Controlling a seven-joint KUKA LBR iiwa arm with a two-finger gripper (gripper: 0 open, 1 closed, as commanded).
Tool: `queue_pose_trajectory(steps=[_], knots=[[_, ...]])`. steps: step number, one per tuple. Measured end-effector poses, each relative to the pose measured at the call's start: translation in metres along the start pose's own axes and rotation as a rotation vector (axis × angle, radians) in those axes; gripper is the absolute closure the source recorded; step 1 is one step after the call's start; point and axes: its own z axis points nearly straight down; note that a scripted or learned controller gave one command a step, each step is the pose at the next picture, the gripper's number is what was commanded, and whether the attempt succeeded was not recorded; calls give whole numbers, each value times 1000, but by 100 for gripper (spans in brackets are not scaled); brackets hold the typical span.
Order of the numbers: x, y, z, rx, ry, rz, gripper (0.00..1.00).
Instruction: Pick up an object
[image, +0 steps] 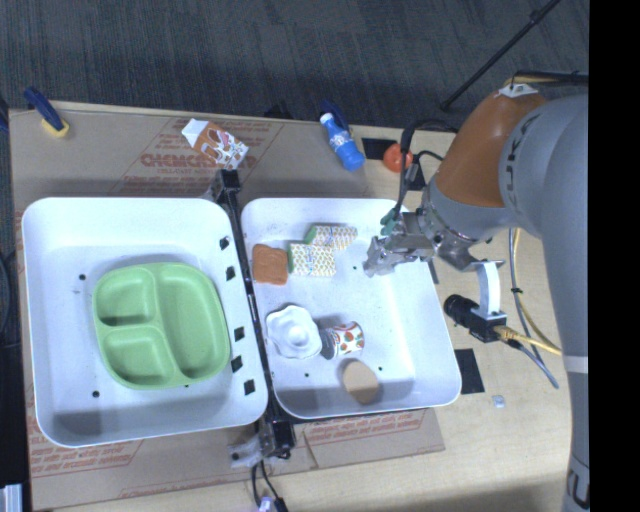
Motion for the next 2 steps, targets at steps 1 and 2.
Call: queue_pose_trajectory(steps=[1,2], knots=[[22,0,-5,2,2,-1,100],[36,51,5,0,1,0,100]])
